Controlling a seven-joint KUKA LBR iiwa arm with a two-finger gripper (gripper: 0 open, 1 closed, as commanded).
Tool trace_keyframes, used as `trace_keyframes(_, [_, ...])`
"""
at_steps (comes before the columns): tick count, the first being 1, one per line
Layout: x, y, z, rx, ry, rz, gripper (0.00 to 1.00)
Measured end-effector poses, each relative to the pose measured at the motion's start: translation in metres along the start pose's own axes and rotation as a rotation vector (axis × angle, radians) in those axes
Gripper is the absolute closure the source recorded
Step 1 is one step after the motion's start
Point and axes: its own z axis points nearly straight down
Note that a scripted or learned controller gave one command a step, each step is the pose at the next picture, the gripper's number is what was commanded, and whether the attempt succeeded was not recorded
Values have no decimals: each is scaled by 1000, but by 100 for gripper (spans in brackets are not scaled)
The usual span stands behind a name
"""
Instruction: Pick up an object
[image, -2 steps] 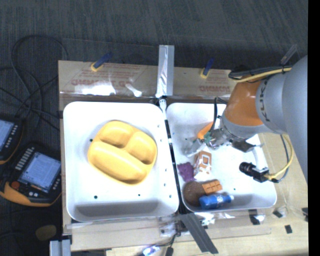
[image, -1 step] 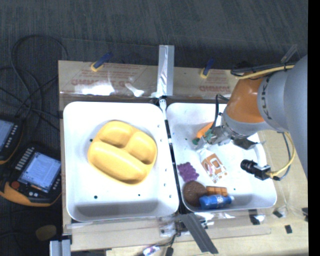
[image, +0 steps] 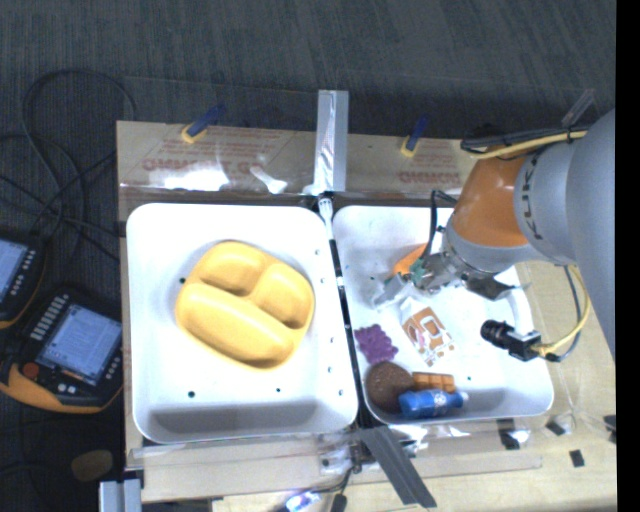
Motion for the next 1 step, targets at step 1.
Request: trace_keyframes(1, [-3,-54,9,1,-1,35,0])
